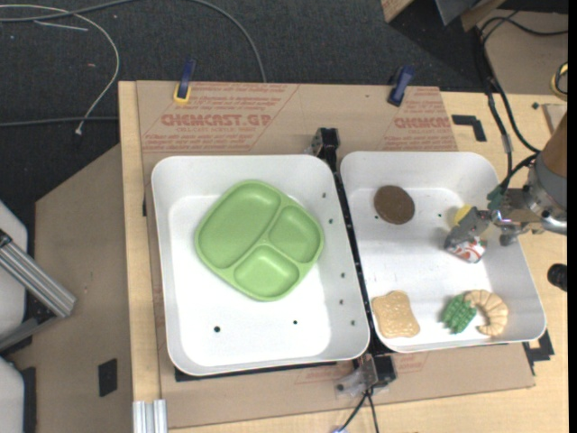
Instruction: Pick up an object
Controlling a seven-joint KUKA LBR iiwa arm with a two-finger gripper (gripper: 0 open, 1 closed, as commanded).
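My gripper (pixel 467 233) is low over the right side of the right bin (pixel 424 174), at the end of the arm (pixel 541 197) that reaches in from the right. Directly under and beside it lies a small red, white and yellow object (pixel 471 253), partly covered by the gripper. I cannot tell whether they touch. A round brown patty (pixel 394 204) lies to the gripper's left. At the front of the bin are a slice of toast (pixel 395 314), a green leafy piece (pixel 458 314) and a croissant (pixel 491 310).
The left bin (pixel 180 242) holds a green divided plate (pixel 260 239). A black clamp (pixel 325 141) sits at the back where the two bins meet. Blue clips (pixel 185 79) (pixel 400 86) hold the cardboard at the bench's back edge.
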